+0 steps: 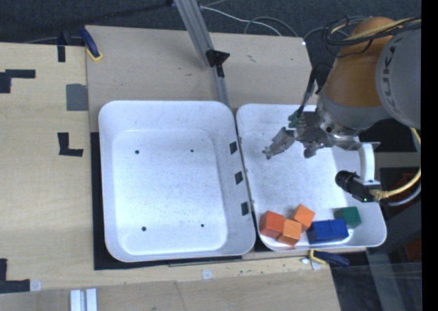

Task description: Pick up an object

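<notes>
the small orange wooden cubes (274, 222) look light, rigid and flat-sided; grip opposite faces. the grey two-finger gripper (293, 145) hangs released, grasping nothing.

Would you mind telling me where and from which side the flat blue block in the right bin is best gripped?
Probably from above, across the short sides of the flat blue block: it lies flat with its top bare. The small green block and orange cubes crowd its ends, and the right bin's rim runs close by.
</notes>
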Tool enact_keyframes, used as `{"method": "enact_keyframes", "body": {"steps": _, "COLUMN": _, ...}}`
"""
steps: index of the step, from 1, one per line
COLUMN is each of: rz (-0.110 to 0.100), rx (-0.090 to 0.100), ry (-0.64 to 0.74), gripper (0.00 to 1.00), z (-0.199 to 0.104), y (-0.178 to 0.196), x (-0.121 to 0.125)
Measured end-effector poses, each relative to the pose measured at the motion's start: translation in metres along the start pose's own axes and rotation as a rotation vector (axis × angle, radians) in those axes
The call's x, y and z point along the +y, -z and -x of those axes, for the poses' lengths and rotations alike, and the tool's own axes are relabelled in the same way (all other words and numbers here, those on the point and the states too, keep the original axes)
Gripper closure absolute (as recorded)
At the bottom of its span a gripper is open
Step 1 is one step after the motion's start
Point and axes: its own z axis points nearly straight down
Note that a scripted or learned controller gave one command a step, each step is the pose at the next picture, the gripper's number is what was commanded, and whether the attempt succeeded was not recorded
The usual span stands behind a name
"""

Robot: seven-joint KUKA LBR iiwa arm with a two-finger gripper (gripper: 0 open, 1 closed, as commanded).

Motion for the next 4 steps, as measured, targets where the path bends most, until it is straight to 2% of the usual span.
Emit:
{"method": "enact_keyframes", "body": {"steps": 1, "rz": 0.004, "rx": -0.004, "ry": -0.008, "gripper": 0.00, "z": 0.137, "y": 0.027, "x": 0.003}}
{"method": "enact_keyframes", "body": {"steps": 2, "rz": 0.004, "rx": 0.002, "ry": 0.005, "gripper": 0.00, "z": 0.070, "y": 0.049, "x": -0.011}}
{"method": "enact_keyframes", "body": {"steps": 3, "rz": -0.004, "rx": 0.004, "ry": 0.004, "gripper": 0.00, "z": -0.002, "y": 0.002, "x": -0.044}}
{"method": "enact_keyframes", "body": {"steps": 4, "rz": 0.001, "rx": 0.000, "ry": 0.000, "gripper": 1.00, "z": 0.002, "y": 0.014, "x": -0.043}}
